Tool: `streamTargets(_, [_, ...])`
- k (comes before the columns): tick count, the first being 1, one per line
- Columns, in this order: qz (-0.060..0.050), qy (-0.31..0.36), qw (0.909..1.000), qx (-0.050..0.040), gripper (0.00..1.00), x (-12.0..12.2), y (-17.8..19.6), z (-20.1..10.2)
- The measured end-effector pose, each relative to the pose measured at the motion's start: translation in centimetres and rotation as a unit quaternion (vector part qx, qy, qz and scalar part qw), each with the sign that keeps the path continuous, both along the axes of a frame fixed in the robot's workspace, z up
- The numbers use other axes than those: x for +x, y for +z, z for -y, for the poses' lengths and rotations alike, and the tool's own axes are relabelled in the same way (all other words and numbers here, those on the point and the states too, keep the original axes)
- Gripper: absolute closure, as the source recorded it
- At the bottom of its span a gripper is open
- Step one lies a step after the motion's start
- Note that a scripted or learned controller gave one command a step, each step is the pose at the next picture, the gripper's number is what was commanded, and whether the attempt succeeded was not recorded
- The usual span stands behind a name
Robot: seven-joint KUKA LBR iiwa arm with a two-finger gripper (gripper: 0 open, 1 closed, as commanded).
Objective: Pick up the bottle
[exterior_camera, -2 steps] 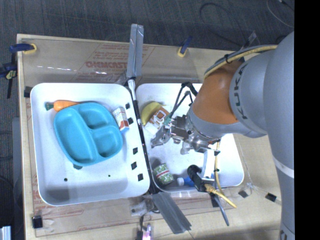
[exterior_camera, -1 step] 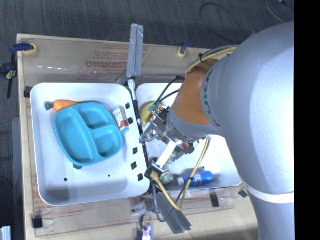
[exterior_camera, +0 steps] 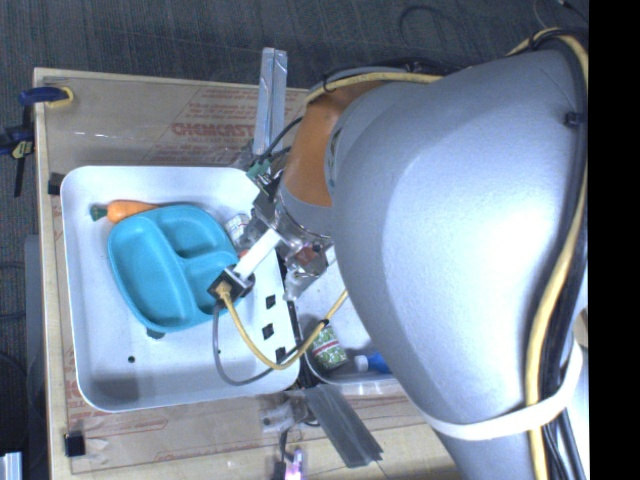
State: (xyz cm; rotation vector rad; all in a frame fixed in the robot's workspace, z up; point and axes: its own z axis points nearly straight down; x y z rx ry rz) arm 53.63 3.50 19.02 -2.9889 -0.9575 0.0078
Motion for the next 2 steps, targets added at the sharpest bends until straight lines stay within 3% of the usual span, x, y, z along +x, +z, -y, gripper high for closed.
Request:
streamTargets(1, [0.0,0.059,0.9983,0.0003,0.0,4.3,0.1,1.6])
streamTargets(2, [0.0,0.172,0.9851,0.0014,0.0,7.0,-8.0,-8.1])
